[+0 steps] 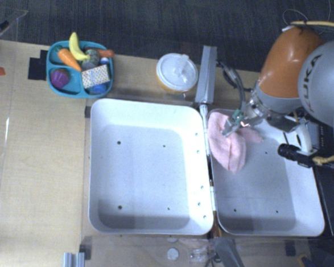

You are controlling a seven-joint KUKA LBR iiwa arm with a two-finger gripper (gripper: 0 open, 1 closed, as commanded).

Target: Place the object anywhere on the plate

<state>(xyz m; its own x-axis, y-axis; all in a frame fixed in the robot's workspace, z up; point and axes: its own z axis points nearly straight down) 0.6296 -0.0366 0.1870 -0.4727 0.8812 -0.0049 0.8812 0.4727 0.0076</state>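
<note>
A pink cloth lies crumpled at the upper left of the right bin, its left side resting against the wall between the two bins. My gripper is down at the cloth's upper right part and touches it. The blue divided plate stands on the bench at the far left, beyond the left bin. It holds toy food: a banana, a carrot and a purple piece.
The left bin lies between the cloth and the plate. A white lidded cup stands on the bench behind the bins. A grey metal post rises at the bins' dividing line.
</note>
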